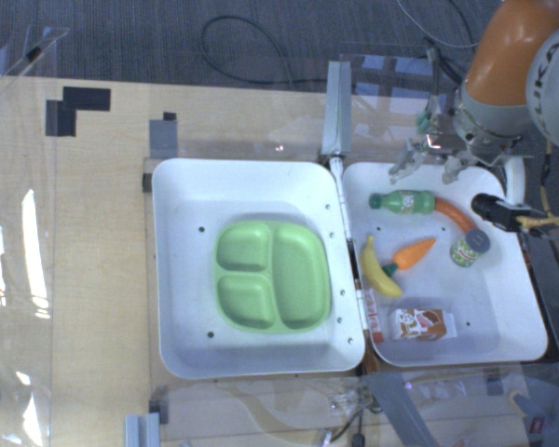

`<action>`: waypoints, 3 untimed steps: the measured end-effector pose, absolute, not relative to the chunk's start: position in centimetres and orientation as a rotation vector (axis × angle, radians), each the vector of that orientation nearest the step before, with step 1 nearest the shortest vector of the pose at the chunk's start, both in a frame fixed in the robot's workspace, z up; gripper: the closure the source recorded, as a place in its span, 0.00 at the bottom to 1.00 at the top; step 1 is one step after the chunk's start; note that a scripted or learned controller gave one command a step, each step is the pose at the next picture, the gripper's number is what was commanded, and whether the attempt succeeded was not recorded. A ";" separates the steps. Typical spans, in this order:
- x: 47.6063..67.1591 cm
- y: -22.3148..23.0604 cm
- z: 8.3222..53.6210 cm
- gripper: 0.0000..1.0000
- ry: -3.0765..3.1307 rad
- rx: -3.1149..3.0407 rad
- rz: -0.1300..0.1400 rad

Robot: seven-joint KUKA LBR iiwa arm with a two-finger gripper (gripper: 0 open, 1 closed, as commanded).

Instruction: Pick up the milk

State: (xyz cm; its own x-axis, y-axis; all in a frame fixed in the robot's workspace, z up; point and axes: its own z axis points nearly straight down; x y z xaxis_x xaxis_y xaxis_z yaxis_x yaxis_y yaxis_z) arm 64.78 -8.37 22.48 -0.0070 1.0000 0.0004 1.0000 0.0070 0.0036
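Two white bins sit on the tabletop [93, 250]. At nine o'clock, the left bin [182, 277] holds a green divided plate [271, 275]. The right bin [512, 315] holds the milk [421, 324] carton at six o'clock, label unreadable. At twelve o'clock the gripper [435, 161] hovers, fingers apart, holding nothing.

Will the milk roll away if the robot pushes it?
Probably not. The milk looks like a flat-sided carton lying on its side, so it should slide. It seems small and likely light. It lies near the bin wall, which may hamper gripping.
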 end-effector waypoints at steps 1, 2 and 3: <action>66.1 -8.9 11.5 0.00 2.199 2.210 0.027; 67.6 -12.0 10.5 0.00 1.949 2.457 0.036; 59.7 -12.0 8.9 0.00 1.935 2.469 0.010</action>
State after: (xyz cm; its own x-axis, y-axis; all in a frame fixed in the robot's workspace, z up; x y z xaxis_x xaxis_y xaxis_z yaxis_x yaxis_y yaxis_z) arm 59.66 -11.96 8.87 0.2386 0.9711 0.0023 0.9711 -0.2386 0.0077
